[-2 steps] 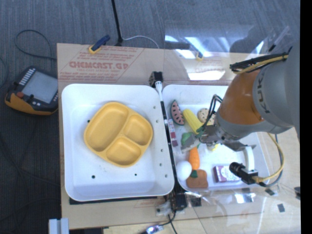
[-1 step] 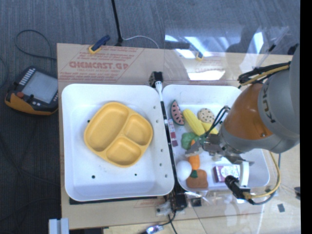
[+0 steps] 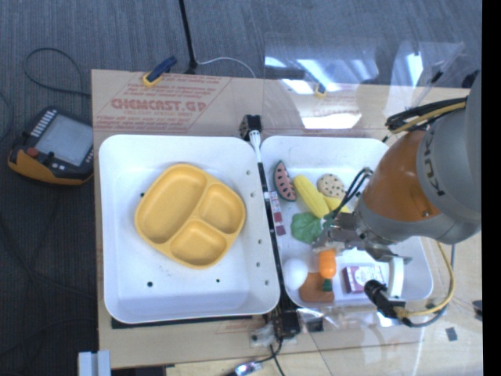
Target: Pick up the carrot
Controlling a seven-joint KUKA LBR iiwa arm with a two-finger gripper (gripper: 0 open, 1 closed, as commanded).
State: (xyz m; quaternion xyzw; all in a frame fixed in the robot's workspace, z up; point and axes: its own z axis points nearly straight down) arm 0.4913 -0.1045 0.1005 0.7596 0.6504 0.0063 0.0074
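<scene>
My arm comes in from the right, over the right bin [image 3: 407, 151], wrist low above the toy food. My gripper [image 3: 335, 237] sits mid-bin, mostly hidden under my own wrist, so I can't tell its state from this view. The carrot [image 3: 327, 263] is just below it in the picture: orange, standing roughly upright in the lower middle of the right bin, right at the gripper's lower edge; whether they touch, can't tell. Nothing visibly between my tips, so I claim no grasp. Around the carrot: white egg [image 3: 295, 273] just to its left, brown-orange piece [image 3: 315, 290] directly below and touching or nearly so, a small box with a dark red label [image 3: 362, 278] just to its right. Green leafy piece [image 3: 307, 226] up and left of the carrot, beside my gripper. Corn cob [image 3: 311, 195] lies tilted above the green, with a watermelon slice [image 3: 282, 181] further left near the bin's wall and a cookie [image 3: 330, 185] to the right of the corn's top end. A yellow item pokes out beside the corn, partly under my wrist, can't ID it. Left bin [image 3: 117, 288] holds a yellow divided plate [image 3: 190, 214], three compartments, sitting flat, well apart from the carrot. Pendant [image 3: 53, 147] lies on the floor left of the bench.
</scene>
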